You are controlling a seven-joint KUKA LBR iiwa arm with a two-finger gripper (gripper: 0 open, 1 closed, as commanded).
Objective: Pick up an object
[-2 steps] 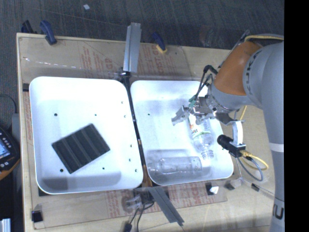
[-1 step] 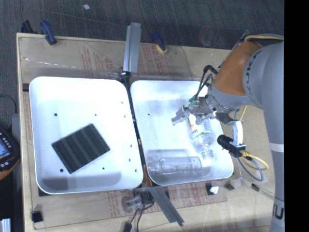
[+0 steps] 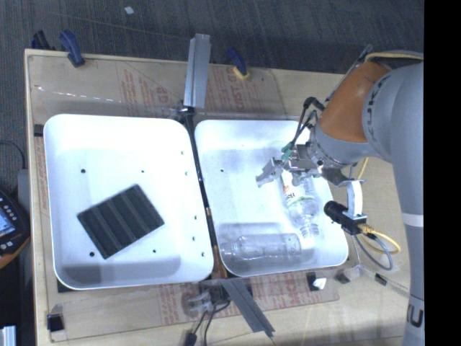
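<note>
1. Camera view, far left: I see the left bin (image 3: 61,132) holding one dark ribbed rectangular pad (image 3: 120,220), lying flat and turned at an angle in the bin's lower left part.
2. Moving right, a dark divider strip (image 3: 202,186) runs between the two bins where their edges meet.
3. In the right bin (image 3: 230,143), a clear plastic bottle (image 3: 261,246) lies on its side along the near wall.
4. A second, smaller clear bottle (image 3: 301,202) with a label lies lengthwise further right, its lower end near the first bottle's right end.
5. My gripper (image 3: 277,170) sits low over the right bin, just above the smaller bottle's upper end; I cannot tell how far it is open or whether it has hold of anything.
6. The grey arm (image 3: 392,128) with its orange band (image 3: 349,110) enters from the right.
</note>
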